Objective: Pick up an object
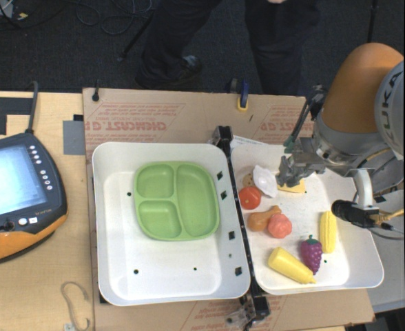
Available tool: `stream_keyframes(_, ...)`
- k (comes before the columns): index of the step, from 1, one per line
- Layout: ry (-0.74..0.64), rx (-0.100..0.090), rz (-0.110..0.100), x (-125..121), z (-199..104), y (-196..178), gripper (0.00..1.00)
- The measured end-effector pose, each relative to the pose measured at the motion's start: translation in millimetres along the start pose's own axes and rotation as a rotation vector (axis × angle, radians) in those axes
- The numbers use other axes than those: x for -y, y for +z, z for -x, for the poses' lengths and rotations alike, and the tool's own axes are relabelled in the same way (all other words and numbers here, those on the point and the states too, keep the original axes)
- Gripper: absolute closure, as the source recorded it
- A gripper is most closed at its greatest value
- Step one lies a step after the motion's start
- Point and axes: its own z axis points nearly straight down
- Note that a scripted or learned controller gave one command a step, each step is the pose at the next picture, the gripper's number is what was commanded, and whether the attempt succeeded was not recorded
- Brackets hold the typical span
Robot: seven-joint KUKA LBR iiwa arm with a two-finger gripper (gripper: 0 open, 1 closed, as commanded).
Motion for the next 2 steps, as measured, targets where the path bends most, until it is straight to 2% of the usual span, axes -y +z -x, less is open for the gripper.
stream_keyframes(1,0.0,0.0,0.001,3.0,-30.1,0.7,1.0)
stream_keyframes(2,0.002,0.002,0.0,7.5,-36.7,18.2,1.0)
